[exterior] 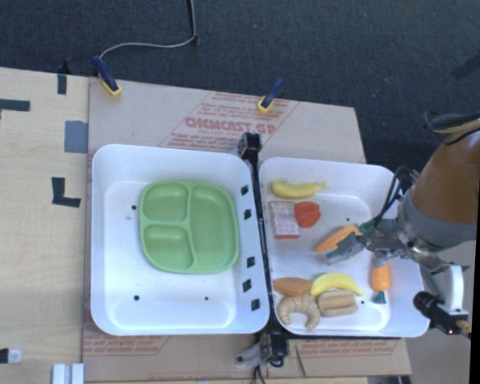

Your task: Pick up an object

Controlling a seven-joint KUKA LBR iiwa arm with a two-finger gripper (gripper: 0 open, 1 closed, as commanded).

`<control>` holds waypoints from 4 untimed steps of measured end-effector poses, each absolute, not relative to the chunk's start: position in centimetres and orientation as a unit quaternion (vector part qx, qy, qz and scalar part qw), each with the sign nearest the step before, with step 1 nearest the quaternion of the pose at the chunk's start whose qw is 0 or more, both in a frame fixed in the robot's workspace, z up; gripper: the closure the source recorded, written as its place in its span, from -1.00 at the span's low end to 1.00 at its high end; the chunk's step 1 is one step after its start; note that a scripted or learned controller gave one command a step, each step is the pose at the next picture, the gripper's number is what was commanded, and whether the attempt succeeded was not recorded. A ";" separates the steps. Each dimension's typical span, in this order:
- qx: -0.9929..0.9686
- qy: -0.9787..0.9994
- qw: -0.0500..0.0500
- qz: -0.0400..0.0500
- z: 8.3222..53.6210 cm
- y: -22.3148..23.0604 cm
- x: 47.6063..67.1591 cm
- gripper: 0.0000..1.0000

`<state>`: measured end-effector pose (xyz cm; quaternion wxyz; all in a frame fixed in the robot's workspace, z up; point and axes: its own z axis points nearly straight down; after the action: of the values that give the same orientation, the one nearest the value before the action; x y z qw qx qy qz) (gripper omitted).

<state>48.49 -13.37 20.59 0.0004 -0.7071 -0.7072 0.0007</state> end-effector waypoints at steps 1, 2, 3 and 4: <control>-0.707 -0.707 -0.007 -0.003 10.1 -12.6 48.8 -1.00; -0.709 -0.705 -0.015 -0.004 9.3 -12.4 49.0 -1.00; -0.707 -0.708 -0.002 -0.001 8.6 -11.2 54.5 -1.00; -0.706 -0.708 -0.002 -0.001 8.6 -9.9 63.0 -1.00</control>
<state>63.03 -9.95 8.57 -0.0017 -0.7063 -0.7079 -0.0011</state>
